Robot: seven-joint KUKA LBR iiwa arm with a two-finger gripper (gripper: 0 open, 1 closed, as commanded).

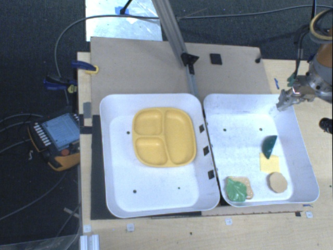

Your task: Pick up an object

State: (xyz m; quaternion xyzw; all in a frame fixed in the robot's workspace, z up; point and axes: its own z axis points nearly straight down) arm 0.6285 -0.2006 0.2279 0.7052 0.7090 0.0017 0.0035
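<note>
End effector (287, 99): at the upper right rim of the right bin (244, 105); finger state cannot be determined; nothing visible between them.
Dark green object (269, 146): below the end effector, well apart, touching a yellow square (269, 163).
Tan round object (277, 182): lower still, near the bin's bottom edge.
Green-and-tan object (238, 189): below and left.
Yellow divided plate (164, 136): far left, in the left bin (117, 191).

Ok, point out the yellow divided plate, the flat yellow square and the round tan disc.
Yellow divided plate (164, 137), camera view, centre ridge.
Flat yellow square (269, 164), camera view, its middle.
Round tan disc (278, 182), camera view, top face.
</note>
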